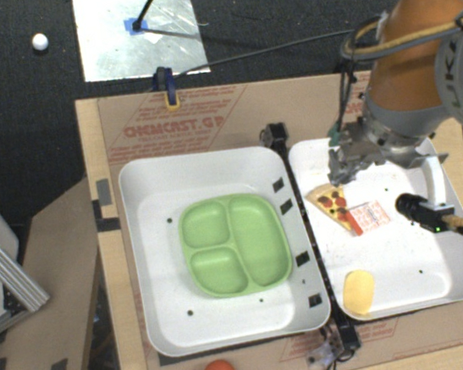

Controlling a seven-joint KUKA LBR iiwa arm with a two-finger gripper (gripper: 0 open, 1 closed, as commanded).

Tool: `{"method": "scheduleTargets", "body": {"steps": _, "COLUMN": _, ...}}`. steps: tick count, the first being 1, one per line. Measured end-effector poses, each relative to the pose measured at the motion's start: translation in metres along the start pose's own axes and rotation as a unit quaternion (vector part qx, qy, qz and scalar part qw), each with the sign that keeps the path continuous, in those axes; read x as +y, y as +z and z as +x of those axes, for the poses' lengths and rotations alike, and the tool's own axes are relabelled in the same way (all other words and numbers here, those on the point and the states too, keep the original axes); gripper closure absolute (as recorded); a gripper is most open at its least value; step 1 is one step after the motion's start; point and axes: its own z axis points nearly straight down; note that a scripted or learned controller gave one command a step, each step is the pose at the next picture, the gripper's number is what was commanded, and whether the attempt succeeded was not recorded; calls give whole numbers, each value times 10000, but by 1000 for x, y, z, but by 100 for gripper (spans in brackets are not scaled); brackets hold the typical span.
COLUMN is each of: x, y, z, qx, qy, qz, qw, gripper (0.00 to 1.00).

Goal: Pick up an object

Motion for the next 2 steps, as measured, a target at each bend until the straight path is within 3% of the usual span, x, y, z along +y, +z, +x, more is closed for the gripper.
{"method": "scheduleTargets", "body": {"steps": 1, "x": 14, "y": 9, "z": 52, "qx": -1, "qy": 2, "qz": 7, "qw": 10000, "gripper": 100}}
{"method": "scheduleTargets", "body": {"steps": 2, "x": 44, "y": 27, "z": 104, "qx": -1, "qy": 4, "qz": 6, "qw": 10000, "gripper": 100}}
